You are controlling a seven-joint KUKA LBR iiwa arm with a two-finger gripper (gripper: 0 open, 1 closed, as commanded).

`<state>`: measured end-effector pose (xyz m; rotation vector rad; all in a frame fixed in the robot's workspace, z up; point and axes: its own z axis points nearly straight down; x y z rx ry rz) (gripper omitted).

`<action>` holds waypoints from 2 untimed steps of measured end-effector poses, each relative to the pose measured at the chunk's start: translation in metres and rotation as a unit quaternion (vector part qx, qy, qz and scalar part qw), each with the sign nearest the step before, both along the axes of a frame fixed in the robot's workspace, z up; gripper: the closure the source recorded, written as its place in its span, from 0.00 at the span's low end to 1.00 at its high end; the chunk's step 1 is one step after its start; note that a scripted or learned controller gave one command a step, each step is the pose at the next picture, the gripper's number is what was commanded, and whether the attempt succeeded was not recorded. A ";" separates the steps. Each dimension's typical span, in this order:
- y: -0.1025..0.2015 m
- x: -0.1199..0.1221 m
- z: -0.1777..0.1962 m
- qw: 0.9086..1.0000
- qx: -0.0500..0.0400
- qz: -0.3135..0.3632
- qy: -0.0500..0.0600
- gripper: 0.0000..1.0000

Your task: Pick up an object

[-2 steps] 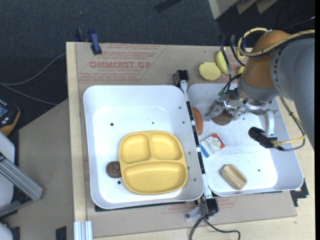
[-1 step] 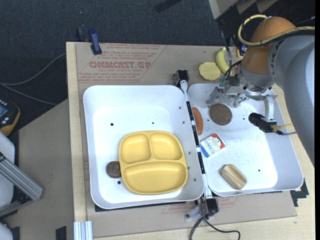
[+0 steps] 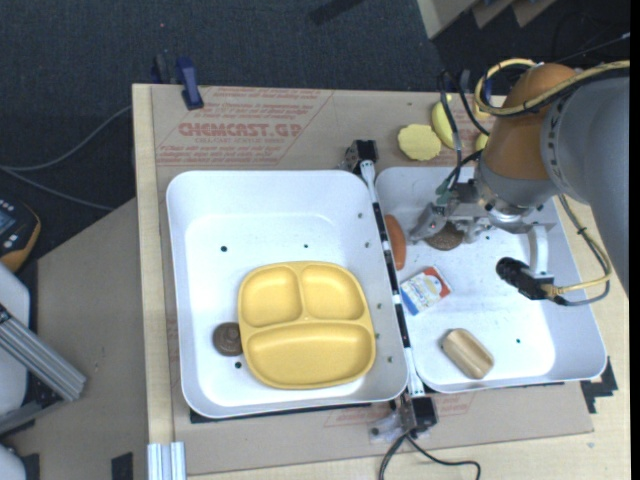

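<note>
Brown object [image 3: 444,236] — just beneath jaws

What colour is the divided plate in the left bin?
Yellow; the divided plate shows clearly in the camera view.

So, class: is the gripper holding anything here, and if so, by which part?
It cannot be told. The gripper sits low in the right white bin over a small brown object, but no hold is visible.
</note>
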<state>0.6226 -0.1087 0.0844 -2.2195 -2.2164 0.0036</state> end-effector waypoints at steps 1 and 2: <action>0.010 0.046 0.001 1.000 -0.001 0.002 -0.005 0.00; 0.011 0.019 0.000 1.000 -0.001 0.000 -0.001 0.00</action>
